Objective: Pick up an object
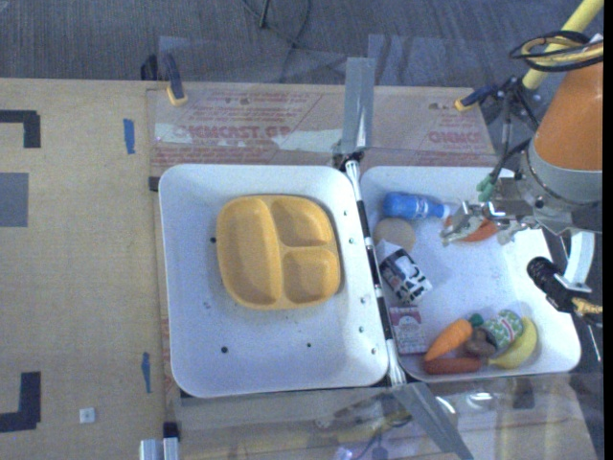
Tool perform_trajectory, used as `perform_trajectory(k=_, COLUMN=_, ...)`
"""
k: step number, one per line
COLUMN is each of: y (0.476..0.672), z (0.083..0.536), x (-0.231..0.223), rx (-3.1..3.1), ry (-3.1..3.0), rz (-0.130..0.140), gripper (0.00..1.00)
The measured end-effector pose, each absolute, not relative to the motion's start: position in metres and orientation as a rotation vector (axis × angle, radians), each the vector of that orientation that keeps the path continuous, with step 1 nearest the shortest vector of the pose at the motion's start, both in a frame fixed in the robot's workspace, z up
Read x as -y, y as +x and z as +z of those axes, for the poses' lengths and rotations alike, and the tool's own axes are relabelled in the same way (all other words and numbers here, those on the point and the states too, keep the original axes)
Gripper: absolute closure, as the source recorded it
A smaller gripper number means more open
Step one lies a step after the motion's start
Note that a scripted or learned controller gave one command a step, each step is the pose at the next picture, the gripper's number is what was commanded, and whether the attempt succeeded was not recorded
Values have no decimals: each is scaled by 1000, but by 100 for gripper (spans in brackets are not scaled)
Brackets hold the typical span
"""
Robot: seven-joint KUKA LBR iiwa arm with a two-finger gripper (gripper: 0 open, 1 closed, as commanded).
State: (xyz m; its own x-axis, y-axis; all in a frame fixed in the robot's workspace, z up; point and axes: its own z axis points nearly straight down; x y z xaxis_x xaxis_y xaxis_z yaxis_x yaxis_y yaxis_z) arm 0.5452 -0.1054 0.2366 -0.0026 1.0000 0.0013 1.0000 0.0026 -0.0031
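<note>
Desk (77, 257): flat tan board surface carrying two shallow white plastic bins side by side.

Left white bin (192, 353): holds one yellow three-compartment plastic tray (279, 250), sitting flat near the bin's middle.

Right white bin (498, 257): all the clutter is here. Grey arm with its orange band (573, 123) comes in from the right, over the bin's upper right corner.

Contents, big to small:
- blue plastic bottle with white cap (412, 205) lying on its side at the top, near the divider
- black-and-white printed carton (404, 276) against the divider, below a tan rounded lump (395, 234)
- orange toy carrot (448, 337), yellow toy banana (520, 348) and a green-patterned piece (502, 330), bunched along the bottom edge
- small pink-and-white card (409, 333) beside the carrot

Likely target: the small orange-red item (485, 230) right at the tool tip, upper middle of the right bin. Looks light, rigid, smooth plastic (judgement, it's small and partly hidden), so it could squirt out if pinched off-centre. Take it across its narrow width, mid-length.

Tool (467, 222): metallic tip sits touching or just over that orange-red item. How far apart its parts stand, and whether anything is clamped, can't tell from this angle.
</note>
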Motion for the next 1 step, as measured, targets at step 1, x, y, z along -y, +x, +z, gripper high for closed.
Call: perform_trajectory(k=1, y=584, z=199, x=134, rx=2276, ry=-2166, rz=0, gripper=0)
